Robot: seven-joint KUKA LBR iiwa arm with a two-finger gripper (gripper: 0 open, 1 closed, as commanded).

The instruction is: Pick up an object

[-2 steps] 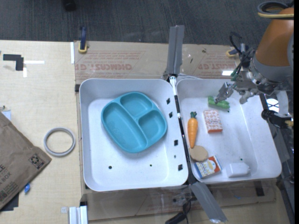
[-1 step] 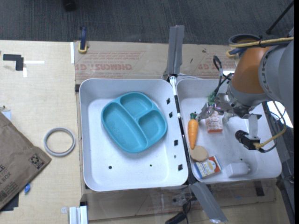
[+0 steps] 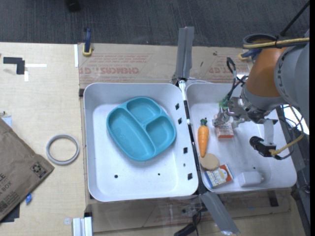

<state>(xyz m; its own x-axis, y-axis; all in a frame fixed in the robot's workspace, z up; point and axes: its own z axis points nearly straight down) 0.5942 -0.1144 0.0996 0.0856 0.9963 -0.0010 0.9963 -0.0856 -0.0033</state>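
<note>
So the grey arm (image 3: 290,77) with its orange band (image 3: 263,73) comes in from the right and hangs over the right bin (image 3: 275,181), with the gripper (image 3: 225,118) pointed down at the upper-left part of that bin. Right under the tip there's a small box (image 3: 225,131) with a red and white look to it, and the gripper seems to be touching or just above it, but honestly I can't tell how the jaws stand, whether they're apart or closed on anything, since the wrist hardware and cables hide that bit. Just left of the box, a toy carrot (image 3: 203,137) lies lengthwise along the bin's left wall, green top pointing away from the camera. Below the carrot's tip sits a round tan disc (image 3: 210,162), looks like a cookie or a biscuit, and touching it on the near side is a little orange and white carton (image 3: 218,176) lying tilted. A pale whitish block (image 3: 252,178) rests near the front right corner of the same bin. The left bin (image 3: 98,181) has a blue divided plate (image 3: 141,127) with three compartments, sitting at an angle roughly in the middle. Out on the bench (image 3: 39,92) to the left there's a grey tape ring (image 3: 63,149) and the corner of a brown cardboard box (image 3: 17,173).
</note>
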